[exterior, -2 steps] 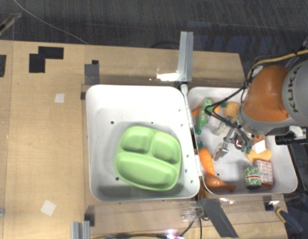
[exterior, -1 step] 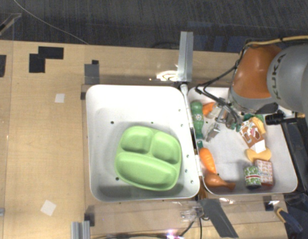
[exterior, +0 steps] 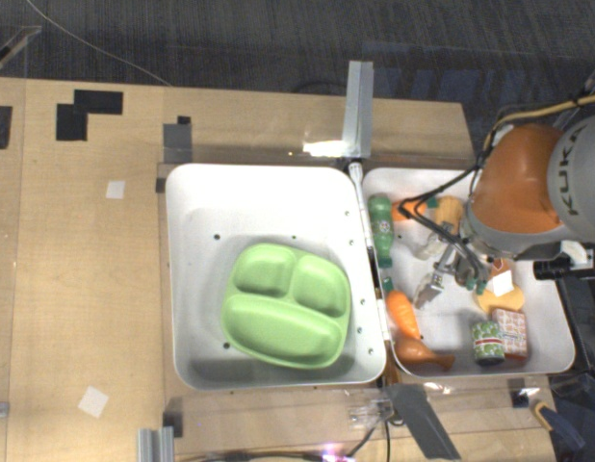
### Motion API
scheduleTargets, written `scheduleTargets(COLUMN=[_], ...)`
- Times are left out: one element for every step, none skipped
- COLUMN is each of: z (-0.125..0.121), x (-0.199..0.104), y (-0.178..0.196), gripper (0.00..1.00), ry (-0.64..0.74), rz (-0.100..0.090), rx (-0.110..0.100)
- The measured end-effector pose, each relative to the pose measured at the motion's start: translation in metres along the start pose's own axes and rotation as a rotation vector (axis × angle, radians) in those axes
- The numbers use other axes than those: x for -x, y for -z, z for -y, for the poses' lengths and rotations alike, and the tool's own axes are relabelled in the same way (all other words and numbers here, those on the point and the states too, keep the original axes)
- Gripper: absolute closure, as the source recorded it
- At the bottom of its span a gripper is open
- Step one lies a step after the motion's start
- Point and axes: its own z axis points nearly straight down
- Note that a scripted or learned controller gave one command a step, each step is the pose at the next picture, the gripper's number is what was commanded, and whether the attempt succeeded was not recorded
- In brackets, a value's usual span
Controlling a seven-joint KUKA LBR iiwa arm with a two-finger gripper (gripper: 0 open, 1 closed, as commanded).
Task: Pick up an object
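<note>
My gripper (exterior: 450, 285) hangs low over the middle of the right bin (exterior: 557, 354), under the orange band of the arm (exterior: 514, 181). Its fingers (exterior: 430, 290) point down and to the left, and stand open with nothing between them. An orange carrot (exterior: 403, 314) lies just below and left of the lower fingertip, apart from it. A green bottle (exterior: 378, 221) lies along the bin's left wall. A small dark can (exterior: 486, 343) and a red-and-white box (exterior: 512, 333) stand at the lower right. A yellow wedge (exterior: 500, 299) sits just right of the gripper.
The left bin (exterior: 192, 258) holds a green divided plate (exterior: 286, 304). A brown-orange item (exterior: 425, 354) lies at the right bin's front edge below the carrot. An orange-tan item (exterior: 450, 210) sits near the back, partly under the arm. A metal post (exterior: 359, 109) rises behind the bins.
</note>
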Motion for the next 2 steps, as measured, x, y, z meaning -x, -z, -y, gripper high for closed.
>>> scheduleTargets(z=[-0.036, -0.017], x=[0.078, 0.023], y=[-0.002, -0.001], gripper=[0.0, 0.0], ry=[-0.081, -0.142], rz=[-0.056, -0.001], rx=[-0.023, -0.001])
